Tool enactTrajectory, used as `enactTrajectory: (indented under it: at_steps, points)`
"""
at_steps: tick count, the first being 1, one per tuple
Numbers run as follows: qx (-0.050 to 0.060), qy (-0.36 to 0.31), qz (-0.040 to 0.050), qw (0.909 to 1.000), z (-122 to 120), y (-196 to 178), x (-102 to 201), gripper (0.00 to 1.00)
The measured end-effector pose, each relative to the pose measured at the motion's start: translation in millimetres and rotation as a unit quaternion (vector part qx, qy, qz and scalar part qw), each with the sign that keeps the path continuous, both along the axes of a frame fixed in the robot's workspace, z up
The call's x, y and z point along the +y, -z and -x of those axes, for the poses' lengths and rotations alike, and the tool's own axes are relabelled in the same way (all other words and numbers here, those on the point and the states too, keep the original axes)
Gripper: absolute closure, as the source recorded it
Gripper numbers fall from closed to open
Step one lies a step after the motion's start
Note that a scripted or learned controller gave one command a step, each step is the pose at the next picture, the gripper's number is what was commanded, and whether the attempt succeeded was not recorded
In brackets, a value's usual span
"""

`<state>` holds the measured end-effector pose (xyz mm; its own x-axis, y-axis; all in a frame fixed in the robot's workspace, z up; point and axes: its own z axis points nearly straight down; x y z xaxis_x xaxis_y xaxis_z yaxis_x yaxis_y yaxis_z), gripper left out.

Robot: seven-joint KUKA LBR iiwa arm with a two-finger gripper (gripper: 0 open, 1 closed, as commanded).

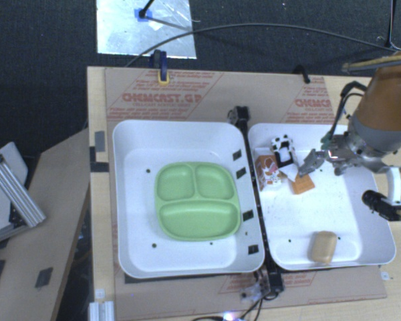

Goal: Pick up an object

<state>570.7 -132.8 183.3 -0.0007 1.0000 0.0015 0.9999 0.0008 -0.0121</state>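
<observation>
Behind both bins (187,139), cardboard (180,89) reads "CHEMCAST GP"; the end effector's (311,164) grip state is unclear.

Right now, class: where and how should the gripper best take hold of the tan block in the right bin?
Probably from straight above, across the tan block's shorter width at its middle. It lies flat and alone near the right bin's front wall, with open floor on both long sides for the jaws.

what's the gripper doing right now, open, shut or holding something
Gripper: low in the right bin, right above the orange piece; finger state cannot be told.
</observation>
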Motion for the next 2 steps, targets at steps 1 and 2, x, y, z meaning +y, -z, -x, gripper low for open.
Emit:
enactTrajectory:
  at_steps: [1, 2]
  points:
    - [-0.007, -0.001, 0.0009, 1.0000, -3.1, -7.2, 0.3, 0.00]
    - [-0.005, 0.000, 0.0005, 1.0000, -6.3, 34.8, 0.4, 0.00]
